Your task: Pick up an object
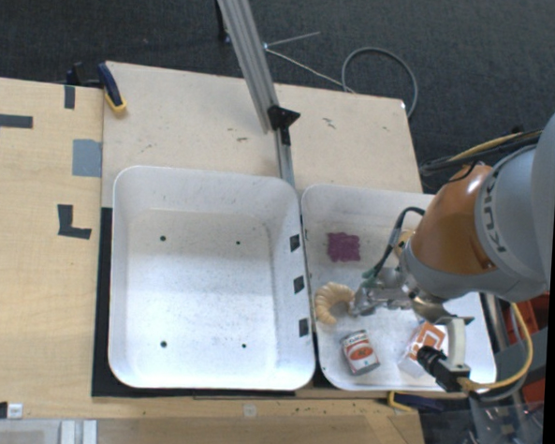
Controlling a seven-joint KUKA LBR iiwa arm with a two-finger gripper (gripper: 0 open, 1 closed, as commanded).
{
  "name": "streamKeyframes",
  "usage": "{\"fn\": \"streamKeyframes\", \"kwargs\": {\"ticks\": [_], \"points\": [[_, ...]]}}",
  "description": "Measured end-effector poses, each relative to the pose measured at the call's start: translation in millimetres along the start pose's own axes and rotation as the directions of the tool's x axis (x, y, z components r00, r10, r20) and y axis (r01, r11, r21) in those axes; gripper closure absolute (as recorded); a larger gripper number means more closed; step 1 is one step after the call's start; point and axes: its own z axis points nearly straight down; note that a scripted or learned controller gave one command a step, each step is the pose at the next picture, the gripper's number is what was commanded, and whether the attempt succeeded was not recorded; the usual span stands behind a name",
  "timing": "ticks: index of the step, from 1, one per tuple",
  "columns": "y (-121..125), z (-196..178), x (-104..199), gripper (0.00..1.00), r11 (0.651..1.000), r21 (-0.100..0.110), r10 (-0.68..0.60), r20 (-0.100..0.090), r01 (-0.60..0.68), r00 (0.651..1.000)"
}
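Grey metal gripper (360, 303) is seen right of centre, beside a tan croissant-shaped object (330, 301); its grasp state cannot be told. Lettering on the small red-labelled can (358, 352) is unreadable.

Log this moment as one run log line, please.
phase: reaching | end effector: low in right white bin, beside tan croissant-shaped toy | grasp: unconfirmed | nearby: purple square block, small red-labelled can
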Motion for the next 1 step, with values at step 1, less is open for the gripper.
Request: {"fn": "streamKeyframes", "kwargs": {"ticks": [1], "points": [[0.4, -61.8, -4.8, 1.00, 1.000, -0.008, 0.000, 0.002, 0.000, 1.000]]}}
